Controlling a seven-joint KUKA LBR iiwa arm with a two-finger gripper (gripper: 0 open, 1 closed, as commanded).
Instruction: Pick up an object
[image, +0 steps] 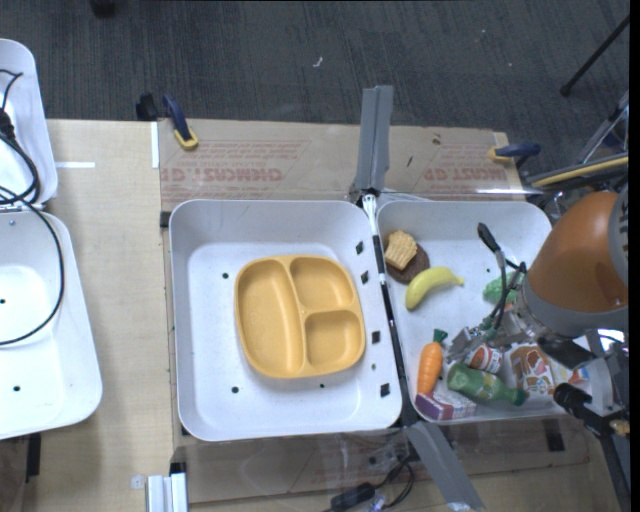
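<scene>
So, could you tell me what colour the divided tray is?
Yellow-orange; the divided tray shows clearly in the camera view.

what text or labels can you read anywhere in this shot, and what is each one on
"GP CHEMICALS"-like red lettering, upside down and repeated, on the cardboard sheet behind the bins: partly legible, exact wording uncertain.
Print on the red and white packets in the right bin: too small and blurred to read.
Label on the green bottle: unreadable.
The yellow divided plate carries no text.

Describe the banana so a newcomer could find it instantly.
Look in the right bin, the one crowded with toy food. The banana lies near its left wall, just below the brown waffle-like piece and above the carrot. It alone is plain yellow and curved.
</scene>
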